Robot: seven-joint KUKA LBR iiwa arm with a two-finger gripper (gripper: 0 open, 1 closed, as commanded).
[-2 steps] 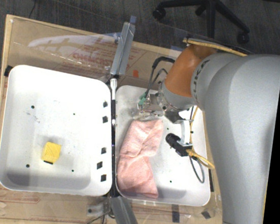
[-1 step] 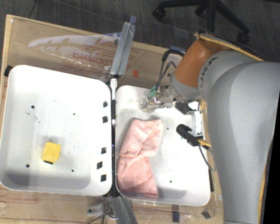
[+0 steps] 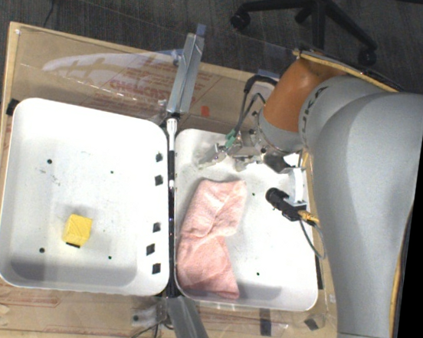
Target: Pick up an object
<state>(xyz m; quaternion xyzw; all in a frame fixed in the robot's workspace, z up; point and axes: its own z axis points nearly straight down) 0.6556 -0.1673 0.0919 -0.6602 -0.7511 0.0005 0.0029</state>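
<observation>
Grey arm (image 3: 361, 207) with orange band comes in from the right and covers the right edge of the worktop (image 3: 93, 71). Two white bins sit side by side: left bin (image 3: 47, 127), right bin (image 3: 289, 283). Biggest loose item is a pink cloth (image 3: 211, 234), crumpled, lying along the left wall of the right bin, long axis running from the far end toward the near end of the bin. Smaller item: yellow block (image 3: 78, 230) in the near part of the left bin, well apart from the arm. Tool (image 3: 233, 150) hangs over the far end of the right bin, just beyond the cloth's far edge; can't tell how far open it is, nothing visibly gripped. Key relation: cloth lies just toward the near side from the tool, so it's likely the closer target; block is across the divider.
</observation>
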